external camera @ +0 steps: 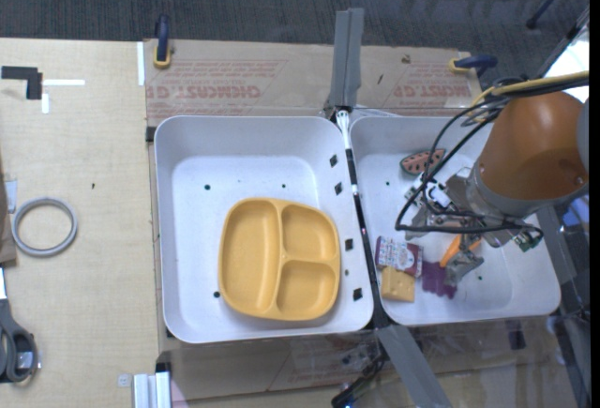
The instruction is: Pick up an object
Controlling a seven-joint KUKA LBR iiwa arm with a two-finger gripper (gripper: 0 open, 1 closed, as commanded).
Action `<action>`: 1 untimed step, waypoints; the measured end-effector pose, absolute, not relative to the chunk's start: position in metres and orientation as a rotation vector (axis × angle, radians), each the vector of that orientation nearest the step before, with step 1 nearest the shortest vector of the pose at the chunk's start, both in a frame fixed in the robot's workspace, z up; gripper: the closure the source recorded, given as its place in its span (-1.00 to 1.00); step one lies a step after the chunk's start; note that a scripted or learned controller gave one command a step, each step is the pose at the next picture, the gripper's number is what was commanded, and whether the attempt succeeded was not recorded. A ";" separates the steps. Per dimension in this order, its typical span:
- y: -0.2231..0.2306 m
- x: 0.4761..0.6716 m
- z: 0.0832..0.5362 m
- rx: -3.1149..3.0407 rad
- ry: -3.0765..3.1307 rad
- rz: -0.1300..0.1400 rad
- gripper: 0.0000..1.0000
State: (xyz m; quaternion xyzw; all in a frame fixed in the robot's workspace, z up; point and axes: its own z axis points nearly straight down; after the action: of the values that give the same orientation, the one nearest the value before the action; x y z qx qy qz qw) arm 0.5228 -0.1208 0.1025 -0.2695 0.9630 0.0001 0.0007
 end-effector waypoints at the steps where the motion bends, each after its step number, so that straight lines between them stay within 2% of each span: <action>1: -0.125 0.619 0.092 -0.724 3.052 -0.001 -1.00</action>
State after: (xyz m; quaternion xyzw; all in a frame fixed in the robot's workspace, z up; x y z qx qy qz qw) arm 0.6191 -0.1254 0.0923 -0.2309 0.9730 -0.0002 0.0022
